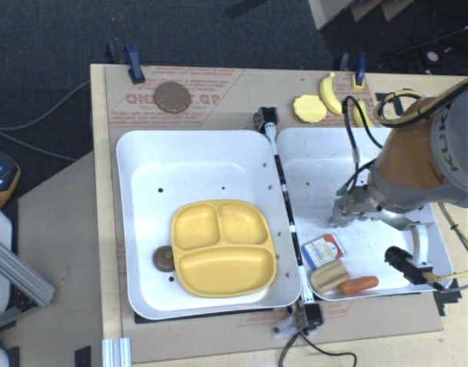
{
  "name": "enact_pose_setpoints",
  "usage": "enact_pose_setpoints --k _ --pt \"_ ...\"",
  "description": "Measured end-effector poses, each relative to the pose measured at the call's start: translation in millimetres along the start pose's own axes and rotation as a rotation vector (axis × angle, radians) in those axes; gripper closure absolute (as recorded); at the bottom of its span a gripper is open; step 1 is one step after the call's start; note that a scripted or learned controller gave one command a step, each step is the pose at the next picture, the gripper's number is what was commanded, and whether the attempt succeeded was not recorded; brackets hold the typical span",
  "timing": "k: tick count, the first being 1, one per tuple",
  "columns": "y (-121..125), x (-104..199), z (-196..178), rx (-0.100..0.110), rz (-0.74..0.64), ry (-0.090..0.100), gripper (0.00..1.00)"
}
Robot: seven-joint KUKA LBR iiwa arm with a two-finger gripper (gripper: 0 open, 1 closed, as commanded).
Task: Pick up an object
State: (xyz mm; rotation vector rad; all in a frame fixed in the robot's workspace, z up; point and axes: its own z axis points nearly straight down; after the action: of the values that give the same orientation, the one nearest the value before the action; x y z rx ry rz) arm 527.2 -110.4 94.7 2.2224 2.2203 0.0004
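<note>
Nearest the front edge of the right bin [440,262], three small things are lying bunched in its near-left corner: an orange carrot-like piece [359,285], a tan block [329,275] touching it on the left, and just behind them a small blue-and-white packet [322,250] lying flat. Any of these could be the object to pick; which one is meant I cannot tell. All look light. The packet is probably thin and crinkly, hard to pinch from flat; the carrot piece is rounded and smooth, likely to roll or slip unless taken across its middle; the block seems stiff with flat sides, the safest hold, though it is crowding the bin wall. Further back, the gripper [347,209] is hanging over the bin floor behind the packet, apart from all three things; the fingers are too dark and foreshortened to read, so I cannot tell their state. In the left bin [134,159] a yellow divided tray [222,247] is sitting, a brown disc [164,258] touching its left edge. Farthest, on the bench beyond the bins, a banana [330,92] and a yellow lump [310,108] are lying side by side.
</note>
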Motion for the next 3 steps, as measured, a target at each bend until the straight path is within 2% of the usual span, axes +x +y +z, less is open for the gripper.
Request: enact_pose_setpoints --k 1,2,3 --pt "-0.3 0.1 0.6 0.001 0.000 0.000 0.00" --pt "-18.1 -82.0 -29.0 -0.004 0.006 -0.006 0.00" --pt "40.6 -108.0 11.3 0.000 -0.004 0.005 0.00"
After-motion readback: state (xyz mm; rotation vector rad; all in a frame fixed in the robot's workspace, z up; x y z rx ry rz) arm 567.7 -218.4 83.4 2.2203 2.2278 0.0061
